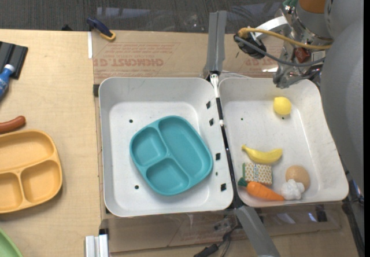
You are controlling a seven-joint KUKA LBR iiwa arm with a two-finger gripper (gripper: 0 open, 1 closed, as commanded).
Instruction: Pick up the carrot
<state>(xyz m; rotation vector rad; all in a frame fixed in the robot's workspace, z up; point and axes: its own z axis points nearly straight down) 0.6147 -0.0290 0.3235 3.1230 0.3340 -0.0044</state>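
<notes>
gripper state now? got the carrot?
Gripper: finger state cannot be told; above the right bin's far edge. Carrot lies in the bin, not held.

Teal divided plate (170, 154) in left bin (110, 134); lemon (282, 106), banana (263, 154)

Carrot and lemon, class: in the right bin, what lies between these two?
In the camera view, the banana lies between the lemon and the carrot, with a small patterned packet just above the carrot.

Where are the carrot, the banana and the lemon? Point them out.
Orange carrot (265, 191), camera view, middle of its body.
Yellow banana (263, 154), camera view, middle of its curve.
Round yellow lemon (282, 106), camera view, its centre.
</notes>
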